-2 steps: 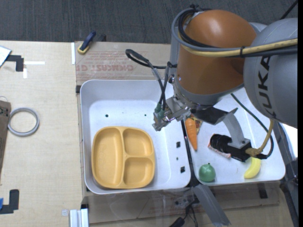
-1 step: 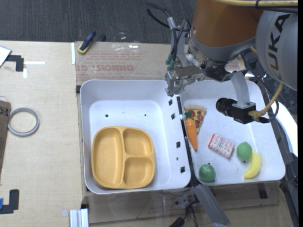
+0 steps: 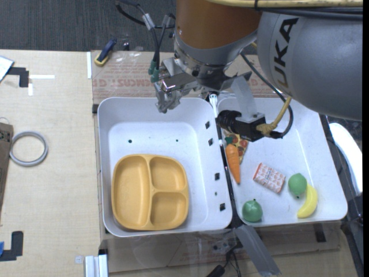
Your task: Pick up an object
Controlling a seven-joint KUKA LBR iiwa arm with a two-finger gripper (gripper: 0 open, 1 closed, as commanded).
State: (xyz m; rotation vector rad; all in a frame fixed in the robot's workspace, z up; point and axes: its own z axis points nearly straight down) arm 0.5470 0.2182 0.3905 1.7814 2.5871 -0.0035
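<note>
Grey arm [image 3: 311, 45] lettered "UKA"; gripper [image 3: 166, 100] above left bin [image 3: 109, 131], finger state unclear.

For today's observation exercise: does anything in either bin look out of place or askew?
Little stands out. The carrot lies against the right bin's left wall, its top under the arm's black part. The yellow divided plate sits slightly turned in the left bin.

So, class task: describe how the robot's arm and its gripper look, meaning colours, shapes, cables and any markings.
The arm is bulky and rounded, with a glossy grey shell bearing large dark letters, part of the KUKA name. A broad orange band rings it above the wrist. A black and a yellowish cable run across the top, and thin wires hang near the wrist. The gripper is a small assembly of bare grey metal.
</note>
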